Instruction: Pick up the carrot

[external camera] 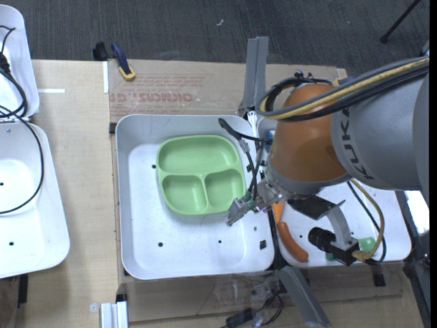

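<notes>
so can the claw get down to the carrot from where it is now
Probably yes. The carrot lies bare in the right bin, nothing on top, and the claw hangs just beside it over the left bin's edge.

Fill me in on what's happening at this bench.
A grey and orange robot arm reaches in from the right over two white bins. Its claw hangs low at the right edge of the left bin, just beside a green divided plate lying in that bin. The carrot it is meant to pick up lies in the right bin, near the wall between the bins, and it is not in the claw. A small green item sits further right.
</notes>
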`<act>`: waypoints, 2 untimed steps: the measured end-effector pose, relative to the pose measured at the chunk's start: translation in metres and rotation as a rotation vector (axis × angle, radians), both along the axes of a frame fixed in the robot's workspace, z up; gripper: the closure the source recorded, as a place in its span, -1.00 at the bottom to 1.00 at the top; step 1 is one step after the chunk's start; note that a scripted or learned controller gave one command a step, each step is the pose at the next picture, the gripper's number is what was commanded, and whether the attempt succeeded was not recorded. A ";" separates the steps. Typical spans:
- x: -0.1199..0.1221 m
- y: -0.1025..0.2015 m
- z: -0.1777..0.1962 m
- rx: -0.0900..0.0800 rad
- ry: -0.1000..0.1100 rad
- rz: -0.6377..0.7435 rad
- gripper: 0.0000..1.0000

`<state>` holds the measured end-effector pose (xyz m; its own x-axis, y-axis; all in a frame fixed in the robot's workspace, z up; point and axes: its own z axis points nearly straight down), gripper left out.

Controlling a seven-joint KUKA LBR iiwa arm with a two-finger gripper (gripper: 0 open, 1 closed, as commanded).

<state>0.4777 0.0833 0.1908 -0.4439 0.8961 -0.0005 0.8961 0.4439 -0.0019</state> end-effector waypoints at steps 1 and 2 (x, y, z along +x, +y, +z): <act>0.000 -0.055 0.000 0.000 0.001 -0.059 -1.00; 0.000 -0.125 0.000 0.000 0.000 -0.049 -1.00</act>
